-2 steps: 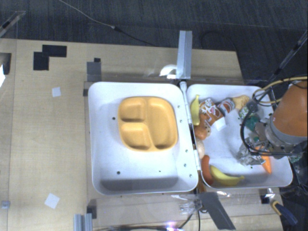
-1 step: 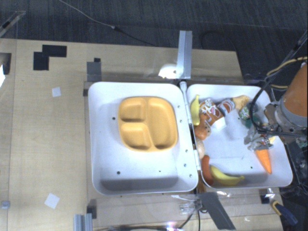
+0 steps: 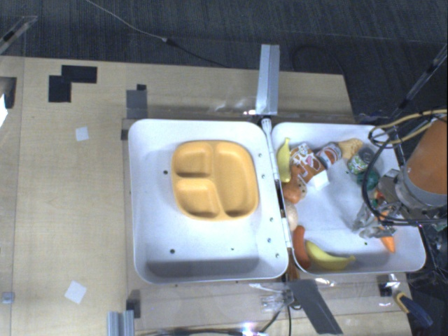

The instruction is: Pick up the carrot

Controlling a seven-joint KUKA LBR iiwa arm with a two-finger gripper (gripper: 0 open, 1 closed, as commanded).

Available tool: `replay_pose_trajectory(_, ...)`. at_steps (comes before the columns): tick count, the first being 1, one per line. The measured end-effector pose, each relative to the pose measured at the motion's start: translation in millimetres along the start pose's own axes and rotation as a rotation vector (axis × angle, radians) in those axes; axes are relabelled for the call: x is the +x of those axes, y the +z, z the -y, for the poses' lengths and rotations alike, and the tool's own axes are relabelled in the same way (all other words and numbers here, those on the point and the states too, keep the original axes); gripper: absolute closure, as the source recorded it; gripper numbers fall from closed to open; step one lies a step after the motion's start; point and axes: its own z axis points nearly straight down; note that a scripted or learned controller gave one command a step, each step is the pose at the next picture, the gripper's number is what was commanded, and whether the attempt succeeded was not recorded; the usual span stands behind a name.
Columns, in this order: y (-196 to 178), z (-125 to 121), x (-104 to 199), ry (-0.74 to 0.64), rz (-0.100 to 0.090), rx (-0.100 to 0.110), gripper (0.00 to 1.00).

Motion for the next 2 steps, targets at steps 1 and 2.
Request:
replay_pose_trajectory(1,-65.3,11.0,-17.9,0.203,0.005,0.003,1.0)
replay_pose_trajectory(2,10.6,-4.3,6.4,-0.083,0.005,0.006,1.0)
